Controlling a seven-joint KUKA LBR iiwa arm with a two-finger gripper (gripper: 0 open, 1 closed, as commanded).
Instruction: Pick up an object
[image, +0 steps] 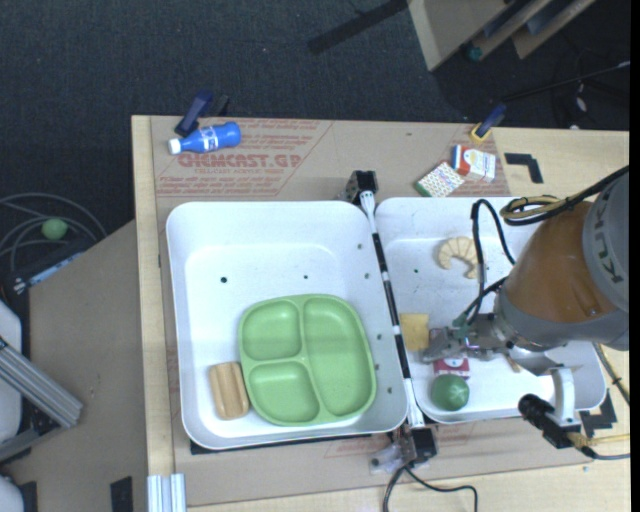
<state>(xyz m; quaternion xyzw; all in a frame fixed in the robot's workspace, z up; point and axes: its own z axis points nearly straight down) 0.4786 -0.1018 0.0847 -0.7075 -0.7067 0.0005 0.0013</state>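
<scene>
In the right bin (560, 405), a green ball (450, 392) lies near the front edge. A yellow block (413, 330) sits by the left wall and a tan croissant (459, 254) lies toward the back. My gripper (450, 346) is low in this bin, just right of the yellow block and just above the green ball. A small red and white item (453, 366) lies right under it. The grey and orange arm (560, 280) hides the bin's right half.
The left bin (200, 250) holds a green divided plate (305, 358) and a tan block (228, 390) at its front left. On the bench behind the bins lie a blue bottle (208, 138) and small cartons (456, 174). Cables (495, 225) loop over the right bin.
</scene>
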